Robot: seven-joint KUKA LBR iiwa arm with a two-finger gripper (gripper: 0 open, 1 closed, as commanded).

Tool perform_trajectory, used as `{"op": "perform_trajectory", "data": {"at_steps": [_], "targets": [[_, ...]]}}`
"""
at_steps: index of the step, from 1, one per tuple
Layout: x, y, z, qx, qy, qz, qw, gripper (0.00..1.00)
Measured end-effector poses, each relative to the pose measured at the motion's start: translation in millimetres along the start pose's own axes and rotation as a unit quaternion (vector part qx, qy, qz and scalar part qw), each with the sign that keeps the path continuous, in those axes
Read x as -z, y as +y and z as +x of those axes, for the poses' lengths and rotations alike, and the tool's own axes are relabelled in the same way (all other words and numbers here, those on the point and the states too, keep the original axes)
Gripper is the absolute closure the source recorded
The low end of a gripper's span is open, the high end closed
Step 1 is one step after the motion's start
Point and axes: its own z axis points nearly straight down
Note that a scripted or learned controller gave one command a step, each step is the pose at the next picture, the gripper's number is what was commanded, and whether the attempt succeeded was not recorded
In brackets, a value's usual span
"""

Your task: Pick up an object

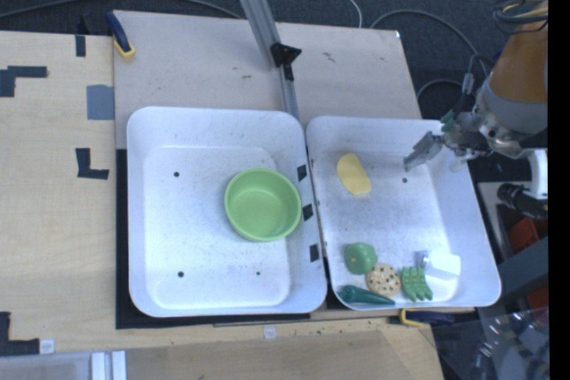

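Bench (223, 67) with two shallow white bins side by side. The left bin (160, 156) holds a green bowl (262, 205), set right of its centre and upright. The right bin (463, 227) holds a yellow lump (354, 174) alone in its far-left part, and a cluster along its near edge: a green ball (360, 257), a speckled cookie (383, 278), a dark green stick (367, 295), a green toy (415, 283) and a small white block (442, 263). The arm enters from the right, and its gripper (421, 153) hangs over the far right part of the right bin with nothing between its fingers; whether they are spread or closed cannot be told at this size. The yellow lump is the nearest object, lying to the gripper's left in view and slightly nearer the camera, well apart from it and from every other object. Its long axis runs roughly from the far side of the bin toward the near side, tilted a little. Judged from this layout, a grasp across its short width would be the simplest pick; the clustered objects lie farther off and close together.
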Motion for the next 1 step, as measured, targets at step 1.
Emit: {"op": "perform_trajectory", "data": {"at_steps": [1], "targets": [[0.0, 0.0, 0.0, 0.0, 0.0, 0.0, 1.0, 0.0]]}}
